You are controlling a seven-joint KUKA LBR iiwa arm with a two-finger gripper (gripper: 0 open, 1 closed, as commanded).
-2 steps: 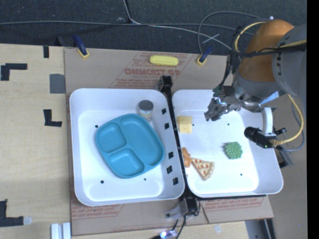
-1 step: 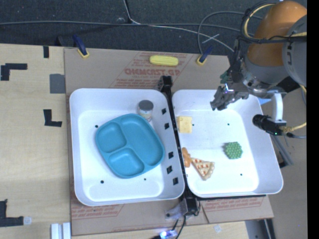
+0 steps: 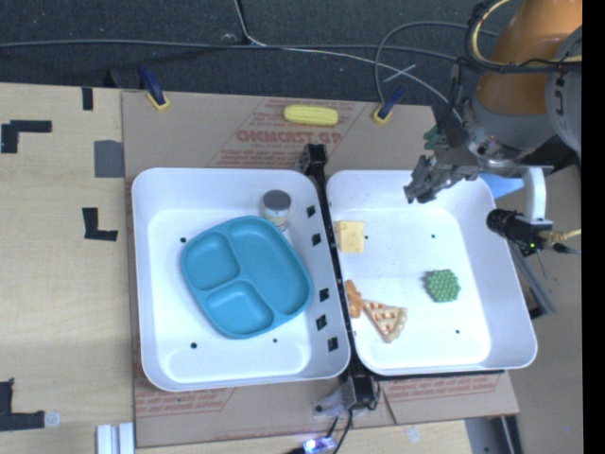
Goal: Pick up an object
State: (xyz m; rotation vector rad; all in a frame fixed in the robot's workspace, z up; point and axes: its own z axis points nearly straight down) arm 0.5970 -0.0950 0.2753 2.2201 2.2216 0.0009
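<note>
Camera view: gripper point(image 3: 423, 188) (open or closed, I cannot tell) hangs over right bin point(image 3: 473, 353), apart from broccoli point(image 3: 441, 285).

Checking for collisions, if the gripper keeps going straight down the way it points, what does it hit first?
Probably the bare floor of the right bin near its back edge; the gripper hangs above it, well away from the green toy. Depth is uncertain.

Robotics lab, clamped cardboard point(image 3: 236, 140), taped bench point(image 3: 57, 187), cables point(image 3: 284, 45)

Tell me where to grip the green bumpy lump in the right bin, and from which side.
Take the green lump across its middle, coming straight down from above. It is small, roundish and lies alone on the right bin's floor, with room for the fingers on either side.
</note>
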